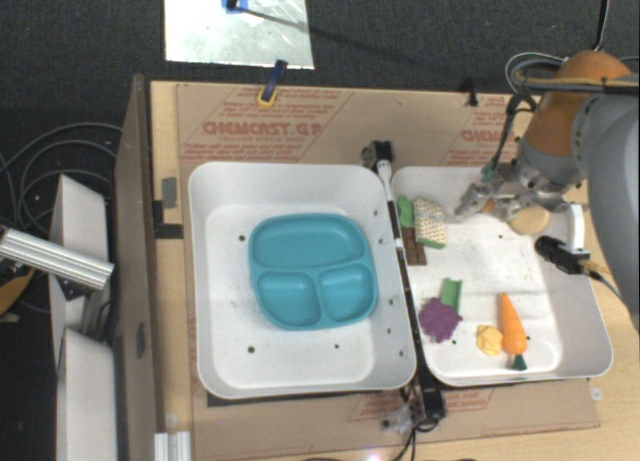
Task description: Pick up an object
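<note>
My gripper hangs over the far part of the right bin, reaching in from the right. A tan rounded object lies just right of it, and I cannot tell whether they touch. In this bin a green piece and a beige meshed item lie at the far left, with a brown bar below them. Nearer the front lie a green block, a purple grape bunch, a yellow piece and an orange carrot.
The left bin holds a blue divided plate. A ridge where the two bins meet runs down the middle. Cables and a metal bar lie off the bench at the left.
</note>
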`<state>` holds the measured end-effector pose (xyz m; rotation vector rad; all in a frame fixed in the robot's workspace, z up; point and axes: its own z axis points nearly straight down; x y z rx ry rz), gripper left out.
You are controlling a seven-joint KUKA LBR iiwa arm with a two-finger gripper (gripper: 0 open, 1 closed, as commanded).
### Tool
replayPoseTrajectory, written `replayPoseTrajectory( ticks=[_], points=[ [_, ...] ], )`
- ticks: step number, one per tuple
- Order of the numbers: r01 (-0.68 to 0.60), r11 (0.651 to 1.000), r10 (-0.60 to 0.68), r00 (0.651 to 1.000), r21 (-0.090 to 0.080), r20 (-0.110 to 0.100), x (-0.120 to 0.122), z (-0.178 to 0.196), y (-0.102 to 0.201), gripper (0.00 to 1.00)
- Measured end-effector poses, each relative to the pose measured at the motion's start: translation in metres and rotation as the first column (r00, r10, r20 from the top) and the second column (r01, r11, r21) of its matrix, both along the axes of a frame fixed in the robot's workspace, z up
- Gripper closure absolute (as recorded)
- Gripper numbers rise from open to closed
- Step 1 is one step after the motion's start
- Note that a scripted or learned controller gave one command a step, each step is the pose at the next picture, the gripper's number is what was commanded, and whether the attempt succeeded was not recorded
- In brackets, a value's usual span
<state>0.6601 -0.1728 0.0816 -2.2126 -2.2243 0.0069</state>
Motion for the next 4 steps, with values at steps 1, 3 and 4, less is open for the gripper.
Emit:
replayPoseTrajectory(
  ticks=[1, 3, 4],
  points=[
    [0.003, 1.0, -0.003, 1.0, -0.006, 0.022, 0.012, 0.115, -0.023, 0.0],
    [0.0, 1.0, 0.0, 1.0, -0.001, 0.007, -0.01, 0.033, 0.015, 0.0],
    [0.007, 1.0, -0.007, 1.0, -0.001, 0.007, -0.064, 0.067, 0.003, 0.0]
  ],
)
